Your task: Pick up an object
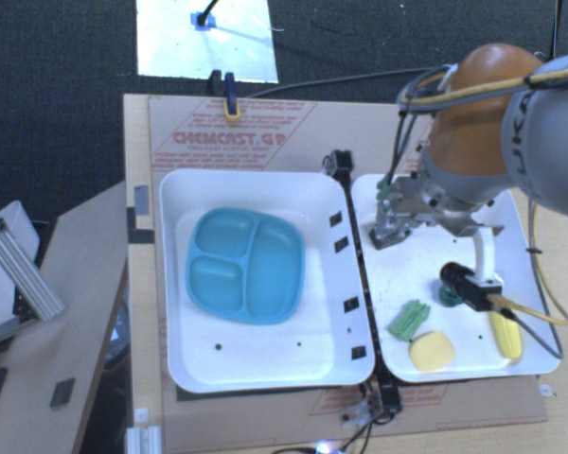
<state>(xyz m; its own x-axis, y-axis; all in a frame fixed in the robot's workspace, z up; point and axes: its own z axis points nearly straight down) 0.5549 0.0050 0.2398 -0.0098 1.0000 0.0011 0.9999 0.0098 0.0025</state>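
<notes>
Camera view, read from left to right. On the tan desk (379, 126), which carries a sheet printed in red lettering, I see two shallow white bins side by side.

(a) The left white plastic bin (256, 353) holds a turquoise plastic plate with three compartments (246, 265). The plate lies flat near the middle of the bin floor, apart from every wall.

(b) The right white plastic bin (402, 272) touches the left bin along their shared rim.

(c) The gripper (386, 233) is low over the upper left part of the right bin, close to the shared rim. It is well apart from all the loose things. From this angle I cannot tell whether it is released or clenched, and I see nothing held in it.

(d) The things that could be picked up lie along the near side of the right bin:
- a green ridged plastic piece (410, 320), tilted;
- a pale yellow rounded block (432, 351), just beside the green piece and nearer the front wall;
- a small dark teal round thing (448, 298), partly hidden;
- a long yellow thing (506, 337), close to the right wall.

(e) The grey arm (540, 130), with its orange band (488, 69), reaches in over the far right corner of the right bin.
</notes>
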